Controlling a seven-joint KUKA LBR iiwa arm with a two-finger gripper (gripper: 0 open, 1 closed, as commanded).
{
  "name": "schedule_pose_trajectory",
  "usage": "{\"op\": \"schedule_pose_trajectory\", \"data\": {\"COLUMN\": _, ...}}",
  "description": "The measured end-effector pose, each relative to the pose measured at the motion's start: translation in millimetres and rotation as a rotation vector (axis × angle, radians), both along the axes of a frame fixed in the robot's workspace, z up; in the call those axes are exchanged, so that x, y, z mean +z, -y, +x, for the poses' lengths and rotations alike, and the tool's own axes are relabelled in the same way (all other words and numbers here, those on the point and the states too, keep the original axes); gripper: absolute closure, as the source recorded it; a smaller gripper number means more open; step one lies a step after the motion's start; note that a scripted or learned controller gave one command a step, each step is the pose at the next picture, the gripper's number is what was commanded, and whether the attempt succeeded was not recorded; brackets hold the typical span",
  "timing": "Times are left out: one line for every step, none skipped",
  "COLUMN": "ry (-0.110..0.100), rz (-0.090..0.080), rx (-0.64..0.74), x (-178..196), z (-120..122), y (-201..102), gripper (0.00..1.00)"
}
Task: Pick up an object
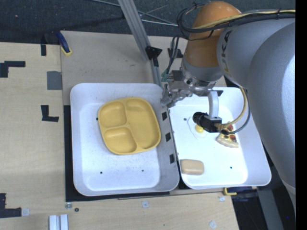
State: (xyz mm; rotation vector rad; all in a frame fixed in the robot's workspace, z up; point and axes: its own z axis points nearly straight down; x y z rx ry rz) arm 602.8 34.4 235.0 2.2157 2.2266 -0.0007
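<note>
Gripper [169, 96] is positioned over the far left corner of the right bin [254, 171]; jaw opening cannot be determined. Tan block [192, 166] lies at that bin's near edge, pizza slice [228, 139] further right. Yellow plate [128, 126] lies in the left bin [86, 176].

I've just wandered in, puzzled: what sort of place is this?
Likely a robotics lab: a grey arm with an orange band hangs over a pale wooden bench bearing two shallow white bins, one holding a yellow divided plastic plate.
</note>
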Motion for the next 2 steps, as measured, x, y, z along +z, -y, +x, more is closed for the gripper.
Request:
{"op": "schedule_pose_trajectory", "data": {"ry": -0.001, "rz": 0.000, "rx": 0.000, "x": -15.3, "z": 30.9, "y": -44.2, "gripper": 1.00}}
{"op": "schedule_pose_trajectory", "data": {"ry": 0.000, "rz": 0.001, "rx": -0.001, "x": -3.8, "z": 40.2, "y": -68.6, "gripper": 1.00}}
